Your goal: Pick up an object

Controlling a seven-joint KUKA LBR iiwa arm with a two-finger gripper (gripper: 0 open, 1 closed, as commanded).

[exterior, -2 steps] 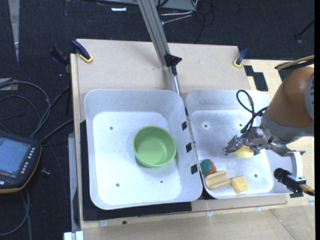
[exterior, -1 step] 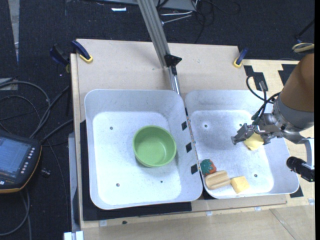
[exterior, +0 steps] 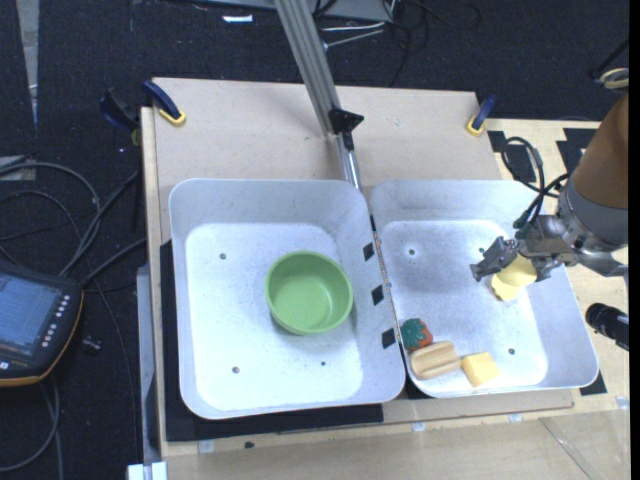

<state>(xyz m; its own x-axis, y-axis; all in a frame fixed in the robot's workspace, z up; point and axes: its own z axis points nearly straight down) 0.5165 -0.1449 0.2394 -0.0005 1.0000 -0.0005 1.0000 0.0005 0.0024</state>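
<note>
No text, label or number can be read anywhere — not even on the handheld screen (exterior: pixel 28 320) at left.

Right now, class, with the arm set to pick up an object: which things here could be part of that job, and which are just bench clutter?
Part of the job:
gripper
pale yellow piece beside it
yellow block
tan block
red and green item
green bowl

Just lying about:
handheld pendant
blue and yellow clamps
metal pole

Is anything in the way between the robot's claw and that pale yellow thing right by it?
Nothing visible. The gripper hangs in the right bin, right at the pale yellow object, with no other thing between them. The other pieces lie nearer the bin's front edge.
</note>
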